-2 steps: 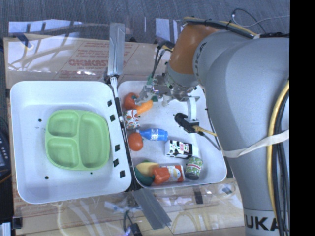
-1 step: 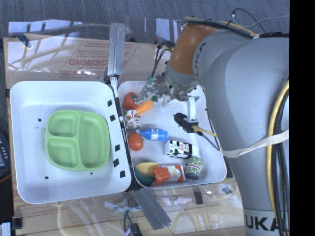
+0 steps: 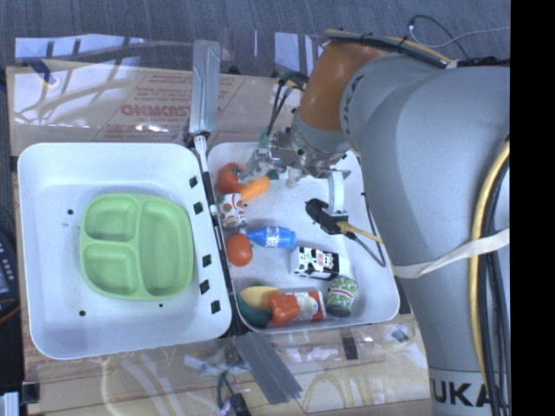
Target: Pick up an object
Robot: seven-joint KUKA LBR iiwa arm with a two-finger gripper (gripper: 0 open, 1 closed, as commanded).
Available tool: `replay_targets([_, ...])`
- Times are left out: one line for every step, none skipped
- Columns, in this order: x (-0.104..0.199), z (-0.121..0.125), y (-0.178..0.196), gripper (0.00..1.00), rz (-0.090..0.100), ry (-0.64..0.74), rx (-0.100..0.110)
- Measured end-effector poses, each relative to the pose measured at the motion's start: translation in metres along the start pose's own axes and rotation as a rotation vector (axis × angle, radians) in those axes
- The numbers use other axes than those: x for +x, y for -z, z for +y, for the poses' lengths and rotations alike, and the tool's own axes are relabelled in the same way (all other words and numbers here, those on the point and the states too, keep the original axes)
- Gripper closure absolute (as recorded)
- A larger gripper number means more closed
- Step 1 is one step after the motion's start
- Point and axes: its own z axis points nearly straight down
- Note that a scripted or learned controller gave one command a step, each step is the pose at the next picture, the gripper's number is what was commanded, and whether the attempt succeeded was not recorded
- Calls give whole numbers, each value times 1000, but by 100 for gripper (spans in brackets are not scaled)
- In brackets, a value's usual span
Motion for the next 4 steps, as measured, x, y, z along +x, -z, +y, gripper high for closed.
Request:
replay_targets([-16,-1,-16,0,7,148,3])
replay_targets([-27,-1,-5,0,9,120,7])
replay_targets([-5,-29,-20,0,9,332,6])
replay_targets([-4,-29,-10,100,9,336,7])
